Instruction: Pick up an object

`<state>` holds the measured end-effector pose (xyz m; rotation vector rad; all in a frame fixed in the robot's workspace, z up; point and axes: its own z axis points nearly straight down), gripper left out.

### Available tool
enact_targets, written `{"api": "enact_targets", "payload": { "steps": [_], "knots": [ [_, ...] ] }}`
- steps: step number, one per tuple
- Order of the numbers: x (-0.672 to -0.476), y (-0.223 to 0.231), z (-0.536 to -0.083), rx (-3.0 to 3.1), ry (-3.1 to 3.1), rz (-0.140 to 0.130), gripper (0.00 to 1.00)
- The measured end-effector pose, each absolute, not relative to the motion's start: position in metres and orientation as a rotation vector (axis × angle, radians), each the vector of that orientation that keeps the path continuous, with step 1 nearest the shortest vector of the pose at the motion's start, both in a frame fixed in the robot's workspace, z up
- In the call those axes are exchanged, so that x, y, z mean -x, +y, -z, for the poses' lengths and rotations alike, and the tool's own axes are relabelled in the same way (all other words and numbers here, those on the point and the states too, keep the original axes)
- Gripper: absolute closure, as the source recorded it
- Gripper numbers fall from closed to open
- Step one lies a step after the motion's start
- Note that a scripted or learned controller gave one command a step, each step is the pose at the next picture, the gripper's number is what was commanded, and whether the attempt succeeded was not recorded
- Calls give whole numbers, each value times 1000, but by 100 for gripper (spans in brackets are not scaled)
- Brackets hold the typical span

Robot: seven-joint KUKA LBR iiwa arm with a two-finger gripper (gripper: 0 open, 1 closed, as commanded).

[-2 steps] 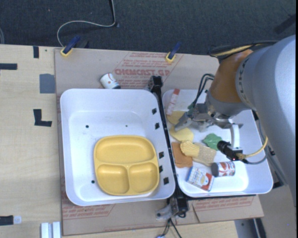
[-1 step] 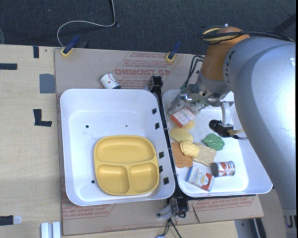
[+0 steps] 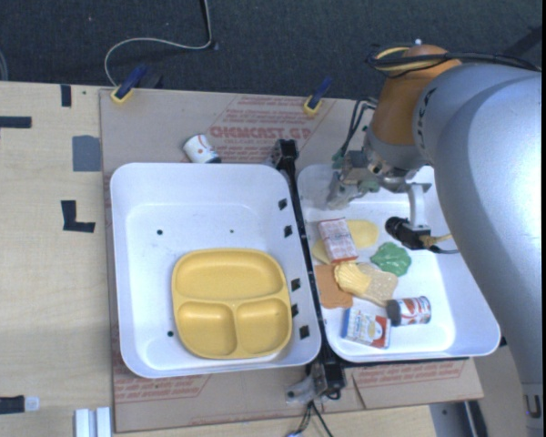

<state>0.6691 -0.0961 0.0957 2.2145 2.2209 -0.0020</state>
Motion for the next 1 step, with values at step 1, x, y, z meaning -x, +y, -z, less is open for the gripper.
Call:
{"api": "enact_targets", "payload": {
  "steps": [1],
  "knots": [
    [-669, -96, -95, -2214, 2221, 4, 0]
  ]
}}
